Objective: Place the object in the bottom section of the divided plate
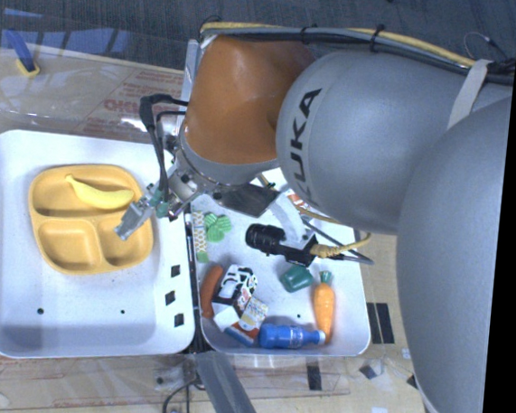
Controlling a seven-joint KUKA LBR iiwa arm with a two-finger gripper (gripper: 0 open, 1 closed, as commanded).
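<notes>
A yellow divided plate (59,250) lies in the left white bin (11,323). A yellow banana (100,195) rests in its upper section. The two lower sections hold nothing that I can see. My gripper (135,218) hangs over the plate's right rim, by the lower right section, reaching down from the orange-banded wrist (236,99). The grey tip points down and to the left. Nothing held can be made out at it.
The right bin (355,333) holds a green leafy item (216,227), a teal piece (296,277), a carrot (322,309), a blue bottle (286,337), an orange sausage-like item (211,289), a black-and-white carton (237,285) and a small packet (250,315). The arm hides the bin's back.
</notes>
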